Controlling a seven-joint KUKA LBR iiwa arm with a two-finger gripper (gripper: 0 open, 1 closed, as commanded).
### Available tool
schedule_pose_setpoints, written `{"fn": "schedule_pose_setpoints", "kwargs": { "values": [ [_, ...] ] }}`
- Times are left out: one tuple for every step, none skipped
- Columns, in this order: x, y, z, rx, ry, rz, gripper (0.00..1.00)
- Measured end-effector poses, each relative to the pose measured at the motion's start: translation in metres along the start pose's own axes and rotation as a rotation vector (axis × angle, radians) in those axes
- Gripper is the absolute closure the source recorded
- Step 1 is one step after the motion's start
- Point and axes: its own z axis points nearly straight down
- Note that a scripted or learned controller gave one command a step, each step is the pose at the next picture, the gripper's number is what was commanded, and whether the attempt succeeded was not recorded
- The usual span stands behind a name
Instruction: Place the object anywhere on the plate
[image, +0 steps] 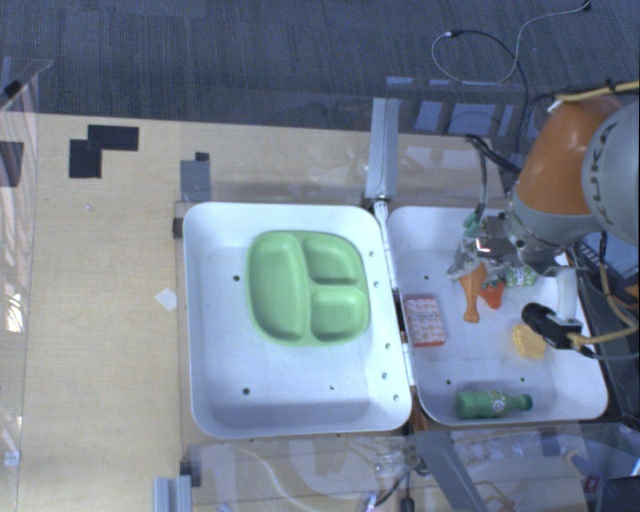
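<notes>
Pick stage. Hand (478, 262) low over orange carrot-like toy (470, 296) in right bin (430, 390); grip state unclear, cannot tell. Next: secure toy, lift, carry to green plate (305, 287), left bin (215, 390).

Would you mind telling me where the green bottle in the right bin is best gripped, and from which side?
Probably around the middle of the green bottle, coming straight down. It lies on its side near the front wall of the right bin, cap toward the right, so fingers closing across its round body, not along its length, should fit best. The front wall leaves little room.
</notes>
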Motion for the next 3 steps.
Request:
{"fn": "schedule_pose_setpoints", "kwargs": {
  "values": [
    [0.086,0.047,-0.004,0.001,0.001,-0.087,1.0],
    [0.15,0.038,-0.004,0.002,0.002,-0.141,1.0],
    [0.15,0.038,-0.004,0.001,0.001,-0.141,0.0]
  ]
}}
